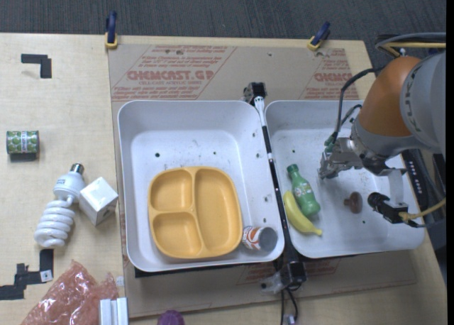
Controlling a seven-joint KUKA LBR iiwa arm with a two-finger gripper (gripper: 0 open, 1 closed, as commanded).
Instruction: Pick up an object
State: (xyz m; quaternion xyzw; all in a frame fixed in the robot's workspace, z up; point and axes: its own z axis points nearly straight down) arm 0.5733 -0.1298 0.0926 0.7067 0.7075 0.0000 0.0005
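The gripper (pixel 328 167) hangs over the right bin (pixel 397 242), its jaws too small to tell whether open or closed. At its seven o'clock lie a green bottle (pixel 303 192) and a banana (pixel 299 216) (touching); a small brown object (pixel 352 203) sits at four o'clock.

We see the gripper (pixel 328 169) low over the right bin (pixel 305 114), with bare white floor beyond it toward the bin's far wall and open floor just beneath the fingertips. To their left, near but apart, the green bottle (pixel 303 190) lies against the banana (pixel 301 213), and together they close off the strip along the divider. On the arm's side of the fingers a small brown object (pixel 352 202) sits alone, with clear floor around it. In the left bin (pixel 135 174) the yellow divided plate (pixel 194 211) and a small can (pixel 253 238) fill the near half; the far half lies open.
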